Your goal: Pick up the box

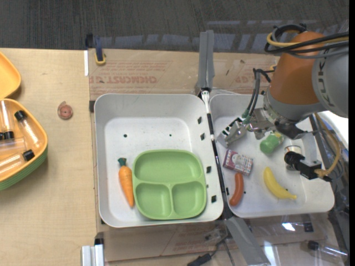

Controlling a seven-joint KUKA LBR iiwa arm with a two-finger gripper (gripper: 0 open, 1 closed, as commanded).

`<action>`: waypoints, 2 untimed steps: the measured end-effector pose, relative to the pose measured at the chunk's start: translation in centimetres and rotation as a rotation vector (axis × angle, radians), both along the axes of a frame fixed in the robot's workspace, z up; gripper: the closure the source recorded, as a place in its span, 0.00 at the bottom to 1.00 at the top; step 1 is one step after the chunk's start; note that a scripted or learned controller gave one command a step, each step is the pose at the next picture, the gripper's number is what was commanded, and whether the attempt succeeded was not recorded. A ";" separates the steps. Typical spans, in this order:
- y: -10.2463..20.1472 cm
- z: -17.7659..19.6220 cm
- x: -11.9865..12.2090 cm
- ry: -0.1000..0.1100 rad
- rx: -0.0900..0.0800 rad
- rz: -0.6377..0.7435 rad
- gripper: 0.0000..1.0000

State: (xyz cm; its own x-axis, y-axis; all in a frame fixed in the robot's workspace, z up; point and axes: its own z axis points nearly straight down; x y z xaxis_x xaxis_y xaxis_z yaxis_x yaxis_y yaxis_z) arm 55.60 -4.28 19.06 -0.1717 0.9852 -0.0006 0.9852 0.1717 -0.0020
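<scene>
The box [238,162] is small, pink and white, and lies flat in the right bin [310,204] near its left wall. My gripper [234,132] hovers just beyond the box, toward the bin's back left corner, apart from it. Its fingers stand open with nothing between them. The grey arm with its orange band [297,76] comes in from the upper right.
In the right bin a red sausage [237,189] lies just in front of the box, with a banana [277,184] to its right and a green object [270,143] beside the gripper. The left bin [111,121] holds a green divided plate [168,184] and a carrot [126,184].
</scene>
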 end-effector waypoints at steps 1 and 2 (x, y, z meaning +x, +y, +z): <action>0.8 0.0 -1.6 0.001 0.001 0.413 0.00; -0.1 0.0 -7.9 0.001 0.002 0.349 0.00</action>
State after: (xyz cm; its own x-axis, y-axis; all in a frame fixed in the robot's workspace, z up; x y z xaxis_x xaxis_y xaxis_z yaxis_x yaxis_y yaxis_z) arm 47.73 -4.41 19.09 -0.4983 0.8670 0.0010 0.8670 0.4983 -0.0020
